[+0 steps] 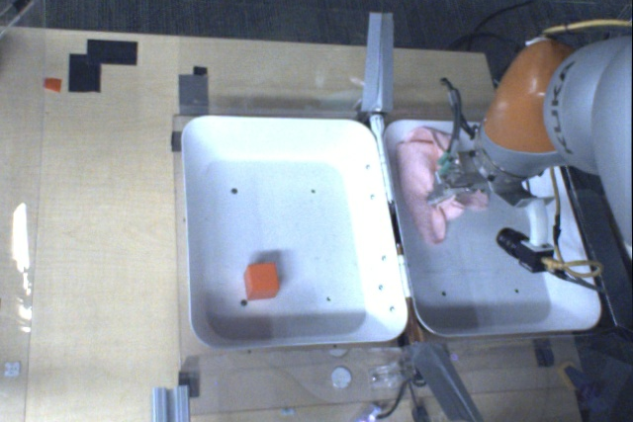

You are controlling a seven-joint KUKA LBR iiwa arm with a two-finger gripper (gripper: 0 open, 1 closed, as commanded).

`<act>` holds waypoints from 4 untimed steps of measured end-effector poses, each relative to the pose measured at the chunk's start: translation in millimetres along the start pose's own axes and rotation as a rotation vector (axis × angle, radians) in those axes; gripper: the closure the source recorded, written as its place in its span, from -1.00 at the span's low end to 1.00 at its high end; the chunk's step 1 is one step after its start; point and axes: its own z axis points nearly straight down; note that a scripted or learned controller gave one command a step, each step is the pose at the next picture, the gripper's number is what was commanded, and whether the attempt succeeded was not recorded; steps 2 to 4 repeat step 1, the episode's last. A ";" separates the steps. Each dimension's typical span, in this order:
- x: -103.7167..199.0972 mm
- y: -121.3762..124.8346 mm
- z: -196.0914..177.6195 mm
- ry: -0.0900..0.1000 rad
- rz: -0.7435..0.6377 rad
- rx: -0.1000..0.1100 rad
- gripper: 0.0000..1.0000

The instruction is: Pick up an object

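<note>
We see a small orange block (262, 281) sitting low in the left white bin (208, 212). A soft pink cloth (420, 175) lies in the right white bin (584, 316). Our gripper (453, 185) is down at the cloth's edge. Nothing looks lifted yet, so the pick is not done.

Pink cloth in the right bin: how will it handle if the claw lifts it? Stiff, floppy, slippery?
The pink cloth lies bunched in soft folds, so it is probably floppy and would drape when lifted. It looks thin, so likely light. The claw sits over its edge; a pinch on one fold may slip free.
</note>
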 end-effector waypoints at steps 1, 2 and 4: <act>53.8 68.1 -79.5 0.002 -0.187 0.021 1.00; 53.8 68.1 -79.5 0.002 -0.187 0.021 1.00; 53.8 68.1 -79.5 0.002 -0.187 0.021 1.00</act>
